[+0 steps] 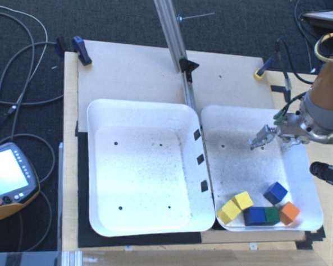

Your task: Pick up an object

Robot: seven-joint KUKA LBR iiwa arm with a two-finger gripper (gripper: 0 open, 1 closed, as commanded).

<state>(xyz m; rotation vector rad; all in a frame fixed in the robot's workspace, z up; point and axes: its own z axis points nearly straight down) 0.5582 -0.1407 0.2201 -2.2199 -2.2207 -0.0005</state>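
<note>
**Tool over right bin, nothing in it; blocks piled at the near edge**

I see the arm (326, 94) coming in from the right, orange band above the wrist, with the tool (260, 142) hanging over the upper middle of the right bin (234, 122). Fingers point left and down toward the bin floor. They look slightly parted with nothing between them, but they're small and blurred in this view, so I'd take the gap as approximate. No block is touching the tool.

The blocks all sit in the right bin's near end, well apart from the tool:
- yellow block (243, 200), touching a second yellow block (227, 212) just left of it and nearer the bin's front-left corner
- blue block (255, 216) at the front rim, just right of the yellow pair
- green block (271, 215) wedged between that blue one and the orange block (289, 213)
- another blue block (275, 193) tilted, just behind the green and orange ones

The left bin (100, 120) shows just dark specks on its floor.

Elsewhere: both bins sit side by side on the bench (131, 71). A blue clamp (81, 49) is at the bench's far-left corner and a yellow clamp (262, 68) at the far right. An aluminium rail (171, 31) runs down toward the gap between the bins. A teach pendant (6, 179) lies on the floor left of the bench, with cables (24, 65) looping behind it.
</note>
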